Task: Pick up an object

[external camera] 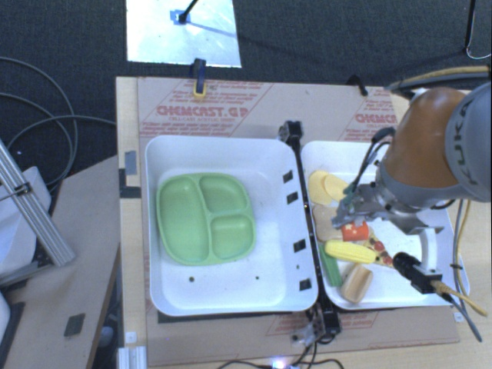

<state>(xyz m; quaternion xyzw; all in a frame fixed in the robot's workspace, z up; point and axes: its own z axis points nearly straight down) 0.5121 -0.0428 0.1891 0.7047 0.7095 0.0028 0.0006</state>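
While the arm reaches in from the right, its tool hangs low over the right bin, above a cluster of toy food; whether it is apart or together cannot be told. The nearest item is a small red-orange piece just beneath the tool, apart from it as far as can be seen. Beside it lie a smooth yellow corn cob, a pale yellow rounded piece, a tan bread-like lump and a thin green strip. The left bin, glossy white plastic, holds a matte green divided tray with three compartments. Both bins sit on a cardboard-covered worktop.
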